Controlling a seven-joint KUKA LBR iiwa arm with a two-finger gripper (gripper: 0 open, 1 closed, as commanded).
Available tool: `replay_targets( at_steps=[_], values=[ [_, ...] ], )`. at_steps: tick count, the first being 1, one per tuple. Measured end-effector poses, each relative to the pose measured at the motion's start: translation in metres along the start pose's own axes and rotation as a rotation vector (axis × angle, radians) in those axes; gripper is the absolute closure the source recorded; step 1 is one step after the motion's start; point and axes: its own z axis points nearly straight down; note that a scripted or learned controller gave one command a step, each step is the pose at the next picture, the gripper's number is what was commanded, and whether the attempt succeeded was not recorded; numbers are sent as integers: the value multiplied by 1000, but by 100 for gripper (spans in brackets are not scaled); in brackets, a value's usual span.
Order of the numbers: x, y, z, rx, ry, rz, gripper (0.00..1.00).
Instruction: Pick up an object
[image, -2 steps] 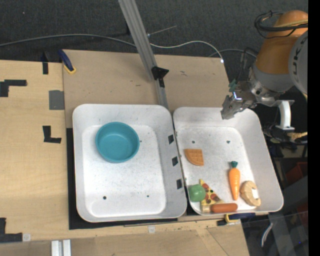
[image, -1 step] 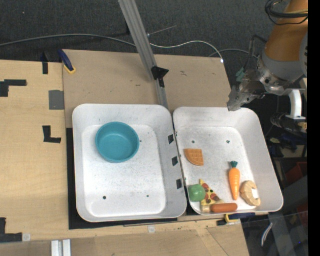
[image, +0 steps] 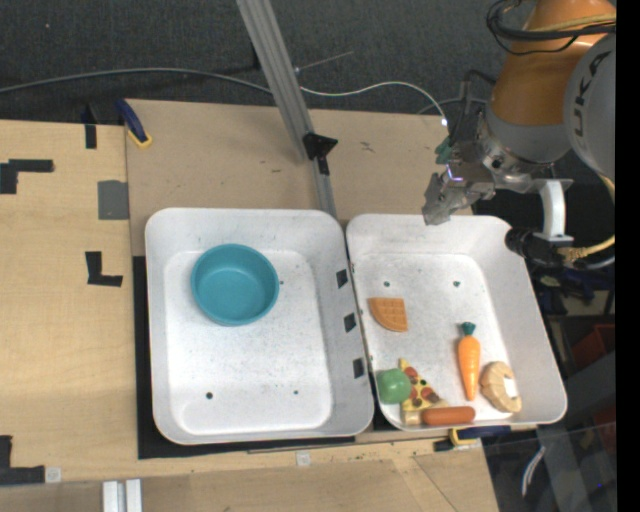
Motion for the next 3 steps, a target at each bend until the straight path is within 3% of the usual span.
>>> replay_targets(
  at_steps=[3],
  values=[
    [168, -8, 38, 3, 0, 0, 100]
  ],
)
